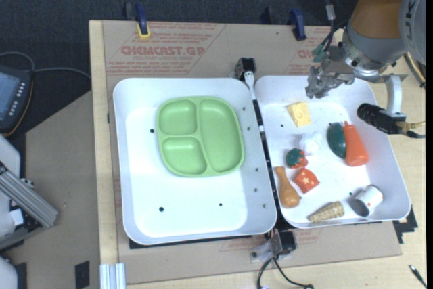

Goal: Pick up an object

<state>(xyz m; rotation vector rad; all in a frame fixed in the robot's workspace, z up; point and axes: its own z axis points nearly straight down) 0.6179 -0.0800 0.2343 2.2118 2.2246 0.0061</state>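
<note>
Red print on the brown board (169,44) reads "CHEMCAST G.P" (the smaller lines beneath are illegible).

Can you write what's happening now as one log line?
gripper: above right bin, far end | nearest: yellow block | holding: nothing seen

Divided plate (200,136) in left bin (135,213); toys in right bin (399,193) (claw (318,88) above its far edge).
</note>
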